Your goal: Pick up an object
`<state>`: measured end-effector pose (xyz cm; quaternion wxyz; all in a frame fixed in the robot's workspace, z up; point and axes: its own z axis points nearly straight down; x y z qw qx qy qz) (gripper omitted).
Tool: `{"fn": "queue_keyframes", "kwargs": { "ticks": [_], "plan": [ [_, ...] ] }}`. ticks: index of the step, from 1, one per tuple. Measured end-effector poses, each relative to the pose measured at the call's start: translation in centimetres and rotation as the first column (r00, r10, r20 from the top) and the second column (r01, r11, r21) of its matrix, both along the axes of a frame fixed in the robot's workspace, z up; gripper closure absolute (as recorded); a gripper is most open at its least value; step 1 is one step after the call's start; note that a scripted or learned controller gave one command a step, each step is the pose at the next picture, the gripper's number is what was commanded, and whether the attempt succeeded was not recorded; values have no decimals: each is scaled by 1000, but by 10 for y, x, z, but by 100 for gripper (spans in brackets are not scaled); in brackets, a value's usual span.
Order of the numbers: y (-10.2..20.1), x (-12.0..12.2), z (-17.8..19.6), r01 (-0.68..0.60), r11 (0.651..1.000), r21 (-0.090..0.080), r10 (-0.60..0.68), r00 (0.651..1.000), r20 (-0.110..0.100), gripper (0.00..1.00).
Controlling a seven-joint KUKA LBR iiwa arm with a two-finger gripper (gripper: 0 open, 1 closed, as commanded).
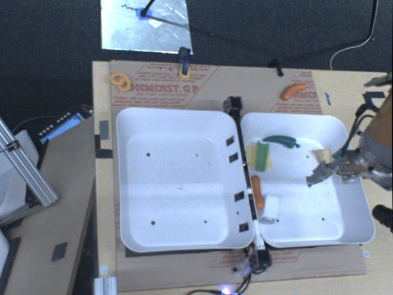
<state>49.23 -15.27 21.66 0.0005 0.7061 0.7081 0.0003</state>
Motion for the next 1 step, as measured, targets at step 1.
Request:
{"fn": "queue_keyframes", "kwargs": {
  "ticks": [1],
  "plan": [
    [59, 9, -78, -6, 1000, 3, 6, 1000, -5, 0]
  ]
}}
